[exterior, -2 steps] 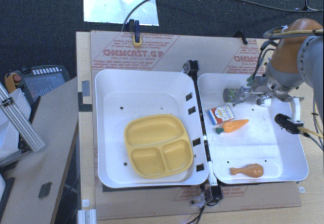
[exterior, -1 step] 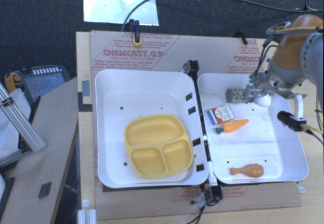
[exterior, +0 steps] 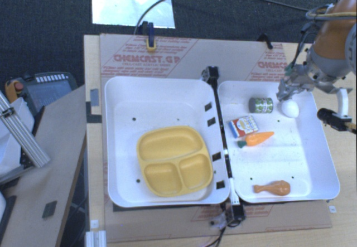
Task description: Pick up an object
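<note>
The end effector [exterior: 288,91] hangs over the far right part of the right bin [exterior: 329,179], just above a white egg [exterior: 289,109] — whether it is apart or together cannot be told from this slant. The egg lies almost directly beneath and slightly nearer the camera, so a short descent looks sufficient. A green can [exterior: 260,105] lies on its side just left of the egg; carrot [exterior: 257,139] and drumstick [exterior: 272,187] sit further forward.

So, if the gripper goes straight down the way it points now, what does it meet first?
Most likely the egg. The gripper points down into the right bin, its tips just above and left of the egg, with the can beside it. Depth is unclear, so it might graze the egg or land on the bin floor.
</note>
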`<state>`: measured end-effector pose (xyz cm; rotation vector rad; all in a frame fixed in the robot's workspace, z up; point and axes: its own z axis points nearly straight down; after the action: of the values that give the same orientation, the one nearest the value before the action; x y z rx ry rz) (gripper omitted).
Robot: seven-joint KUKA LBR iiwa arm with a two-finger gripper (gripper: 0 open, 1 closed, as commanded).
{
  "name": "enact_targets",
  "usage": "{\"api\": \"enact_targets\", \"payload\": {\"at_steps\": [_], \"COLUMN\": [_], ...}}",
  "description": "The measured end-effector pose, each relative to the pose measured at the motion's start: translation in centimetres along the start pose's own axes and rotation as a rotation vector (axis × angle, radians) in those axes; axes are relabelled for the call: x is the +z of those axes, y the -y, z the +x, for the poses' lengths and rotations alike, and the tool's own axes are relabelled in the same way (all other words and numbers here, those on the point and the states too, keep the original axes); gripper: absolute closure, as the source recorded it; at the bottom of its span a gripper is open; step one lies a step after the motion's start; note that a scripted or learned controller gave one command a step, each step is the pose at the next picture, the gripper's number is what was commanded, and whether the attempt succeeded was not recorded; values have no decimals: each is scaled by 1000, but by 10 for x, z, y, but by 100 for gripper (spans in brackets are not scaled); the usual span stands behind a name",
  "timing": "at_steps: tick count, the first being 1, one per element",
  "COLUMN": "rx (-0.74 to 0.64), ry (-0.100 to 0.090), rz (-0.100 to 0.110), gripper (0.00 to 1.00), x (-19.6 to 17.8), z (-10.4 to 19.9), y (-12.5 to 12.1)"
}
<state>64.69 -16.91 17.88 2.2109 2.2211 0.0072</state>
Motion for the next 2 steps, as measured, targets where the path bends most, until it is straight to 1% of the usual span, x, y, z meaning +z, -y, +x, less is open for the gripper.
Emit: {"api": "enact_targets", "payload": {"at_steps": [1, 2], "rx": [-1, -6], "ry": [0, -3], "rz": [2, 4], "gripper": [100, 100], "x": [-43, -51], "z": [0, 57], "y": [-2, -12]}}
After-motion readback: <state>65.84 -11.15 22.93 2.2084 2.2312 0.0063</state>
